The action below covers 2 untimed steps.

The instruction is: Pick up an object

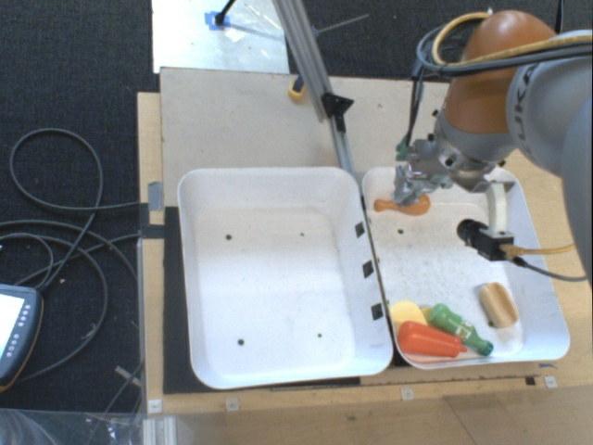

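My gripper (408, 191) hangs over the far left corner of the right bin (548, 290). Directly under its tip lies a small flat orange piece (408, 208), touching or nearly touching it. At the near end of the same bin a yellow item (407, 313), a red-orange carrot-like item (429, 341) and a green bottle-shaped toy (460, 329) lie bunched together. A tan bread roll (498, 304) sits to their right.
The left bin (199, 276) adjoins the right one along a shared wall. A black device (483, 239) with a yellow cable hangs from the wrist over the right bin. A slanted metal pole (310, 58) crosses the bench behind the bins.
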Available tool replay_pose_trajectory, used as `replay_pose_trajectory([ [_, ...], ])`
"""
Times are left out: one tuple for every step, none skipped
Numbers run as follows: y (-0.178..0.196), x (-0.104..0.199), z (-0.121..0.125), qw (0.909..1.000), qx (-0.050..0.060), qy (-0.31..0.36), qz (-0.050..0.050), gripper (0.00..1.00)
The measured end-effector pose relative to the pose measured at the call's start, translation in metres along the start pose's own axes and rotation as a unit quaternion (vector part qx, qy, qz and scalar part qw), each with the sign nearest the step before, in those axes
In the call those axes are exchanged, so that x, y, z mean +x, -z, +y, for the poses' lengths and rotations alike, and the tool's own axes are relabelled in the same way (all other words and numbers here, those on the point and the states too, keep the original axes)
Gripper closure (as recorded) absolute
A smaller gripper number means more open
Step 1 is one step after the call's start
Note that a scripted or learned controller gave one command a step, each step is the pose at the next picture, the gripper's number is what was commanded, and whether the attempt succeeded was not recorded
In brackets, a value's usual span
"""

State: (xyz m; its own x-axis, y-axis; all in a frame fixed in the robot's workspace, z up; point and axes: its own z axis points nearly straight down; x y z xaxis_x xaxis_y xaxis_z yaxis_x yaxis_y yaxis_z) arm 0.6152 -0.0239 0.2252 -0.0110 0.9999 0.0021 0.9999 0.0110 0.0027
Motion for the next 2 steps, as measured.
replay_pose_trajectory([
  [0.011,0.049,-0.002,1.0000,0.000,0.000,0.000,1.00],
  [0.017,0.108,-0.009,1.0000,0.001,0.000,0.001,1.00],
])
